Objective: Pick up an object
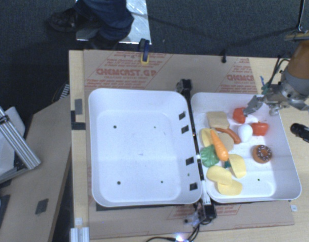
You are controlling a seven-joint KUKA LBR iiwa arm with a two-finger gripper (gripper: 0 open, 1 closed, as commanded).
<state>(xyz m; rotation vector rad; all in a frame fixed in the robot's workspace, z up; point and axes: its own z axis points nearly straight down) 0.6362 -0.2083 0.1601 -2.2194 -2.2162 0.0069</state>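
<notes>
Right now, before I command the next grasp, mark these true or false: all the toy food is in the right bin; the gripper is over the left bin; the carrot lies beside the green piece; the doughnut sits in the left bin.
1. All the toy food is in the right shallow white bin. True.
2. The gripper is over the left white bin. False: it is over the right bin's far side, near the red round toy.
3. The orange toy carrot lies beside the green leafy toy. True.
4. The brown toy doughnut sits in the left bin. False: right bin.

Grey arm (301, 92) with an orange band (303, 59), thin cables, and seemingly pale metal fingers (254, 106).
</notes>
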